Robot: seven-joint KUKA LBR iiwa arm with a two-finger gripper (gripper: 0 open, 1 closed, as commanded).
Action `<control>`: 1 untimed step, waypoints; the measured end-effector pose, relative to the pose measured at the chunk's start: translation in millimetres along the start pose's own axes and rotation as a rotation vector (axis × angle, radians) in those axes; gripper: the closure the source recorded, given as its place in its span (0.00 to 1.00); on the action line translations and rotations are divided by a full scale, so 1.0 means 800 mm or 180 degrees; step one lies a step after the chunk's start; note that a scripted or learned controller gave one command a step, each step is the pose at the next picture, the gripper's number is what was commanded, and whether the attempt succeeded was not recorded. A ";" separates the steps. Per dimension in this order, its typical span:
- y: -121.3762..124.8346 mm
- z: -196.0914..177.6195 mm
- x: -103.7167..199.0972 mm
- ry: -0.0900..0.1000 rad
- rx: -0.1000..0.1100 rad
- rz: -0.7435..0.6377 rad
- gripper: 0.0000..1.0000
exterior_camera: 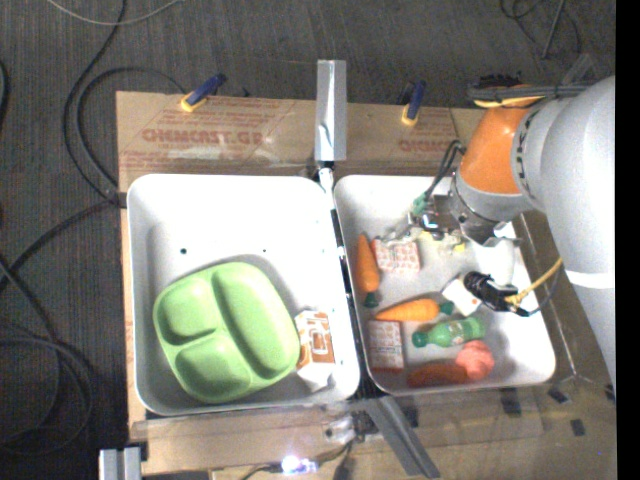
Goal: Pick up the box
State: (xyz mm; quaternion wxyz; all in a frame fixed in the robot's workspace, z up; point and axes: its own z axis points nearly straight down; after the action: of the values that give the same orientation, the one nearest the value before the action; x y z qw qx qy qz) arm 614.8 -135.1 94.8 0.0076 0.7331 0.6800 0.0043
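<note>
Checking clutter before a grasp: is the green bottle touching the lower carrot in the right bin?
Touching. In the camera view, the green bottle has its cap end lying against the underside of the lower carrot, with no white bin floor between them.

Look along the far edge of the cardboard sheet (240,138) under the bins — red print runs there, upside down and too faint for you to read. The small boxes (398,258) carry red-and-white label patterns, but you can't make out any words or numbers on them.
</note>
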 end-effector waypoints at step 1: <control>-0.009 0.000 -0.003 0.0030 0.0001 0.0625 0.00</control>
State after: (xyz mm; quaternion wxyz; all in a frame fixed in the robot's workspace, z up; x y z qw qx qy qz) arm 607.7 -137.1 94.8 0.0037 0.7962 0.6050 0.0083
